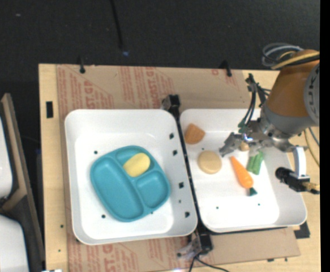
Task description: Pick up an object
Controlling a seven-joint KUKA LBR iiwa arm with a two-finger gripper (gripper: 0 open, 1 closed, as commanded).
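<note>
While the arm [292, 95] leans in from the right, its tool [239, 142] hangs low over the far part of the right bin [266, 217], just beside a small pale thing I cannot make out. From where I stand I cannot tell how the tool is set, and I see nothing clearly gripped in it.

Four things lie loose on the white floor of that bin. An orange lump [195, 133] sits toward the far left corner. A tan round piece [209, 162] lies nearer the middle, just left of the tool. A carrot [243, 175] lies at a slant with its green tip pointing toward the near side, and a green piece [256, 163] rests just beside it on the right, close under the wrist. The carrot and the green piece are near each other; I cannot tell whether they touch.

The left bin [77, 152] holds a blue divided plate [116, 194], set at an angle. A yellow lump [136, 165] rests in the plate's upper compartment.

Both bins sit side by side on the table [119, 86], which is covered with brown cardboard printed in red.
</note>
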